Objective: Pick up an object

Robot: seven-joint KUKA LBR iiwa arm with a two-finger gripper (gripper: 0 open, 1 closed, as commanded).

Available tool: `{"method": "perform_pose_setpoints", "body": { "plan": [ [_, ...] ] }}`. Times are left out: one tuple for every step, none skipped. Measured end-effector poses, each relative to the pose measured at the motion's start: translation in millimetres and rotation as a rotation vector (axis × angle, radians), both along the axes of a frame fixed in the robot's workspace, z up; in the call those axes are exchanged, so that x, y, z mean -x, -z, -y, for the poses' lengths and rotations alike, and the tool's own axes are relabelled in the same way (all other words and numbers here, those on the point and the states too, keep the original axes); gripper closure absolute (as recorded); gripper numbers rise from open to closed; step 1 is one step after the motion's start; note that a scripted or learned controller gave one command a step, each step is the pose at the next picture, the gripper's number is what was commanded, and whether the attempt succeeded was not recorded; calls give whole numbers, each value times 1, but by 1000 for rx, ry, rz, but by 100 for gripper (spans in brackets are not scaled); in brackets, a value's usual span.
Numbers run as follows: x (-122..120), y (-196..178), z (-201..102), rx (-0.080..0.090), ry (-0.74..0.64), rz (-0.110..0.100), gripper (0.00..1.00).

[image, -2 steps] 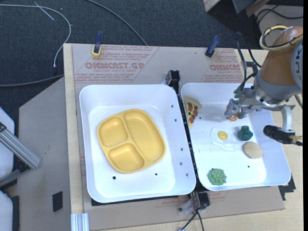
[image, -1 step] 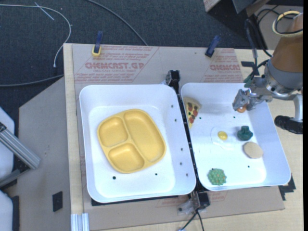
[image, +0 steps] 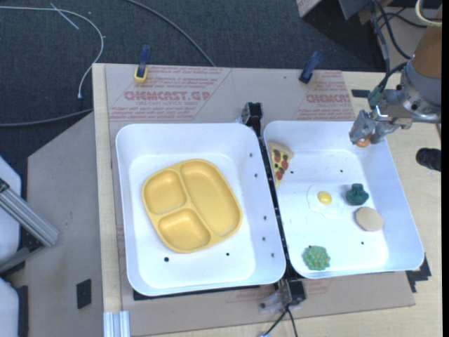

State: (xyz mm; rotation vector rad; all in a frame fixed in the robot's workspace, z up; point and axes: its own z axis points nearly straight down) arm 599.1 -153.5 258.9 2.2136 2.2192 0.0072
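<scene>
Camera view leaves the pincer (image: 365, 133) too blurred to tell its state, something small and orange at its tip.

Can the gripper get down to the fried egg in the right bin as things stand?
Probably yes: the fried egg lies flat on open bin floor, apart from its neighbours, and the gripper hangs over the same bin's far edge.

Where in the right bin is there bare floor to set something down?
In the right bin: the middle strip between the pizza slice and the fried egg, and the far floor near the pincer. Crowded: egg, dark green piece, tan piece, broccoli.
</scene>
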Motion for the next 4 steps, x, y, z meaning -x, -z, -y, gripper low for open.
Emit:
{"method": "perform_pose_setpoints", "body": {
  "plan": [
    [6,15,-53,-4,-3,-11,100],
    [18,10,-101,-4,-2,-11,100],
    [20,4,-156,-5,-4,-9,100],
    [34,12,-217,-4,-4,-12,100]
  ]
}}
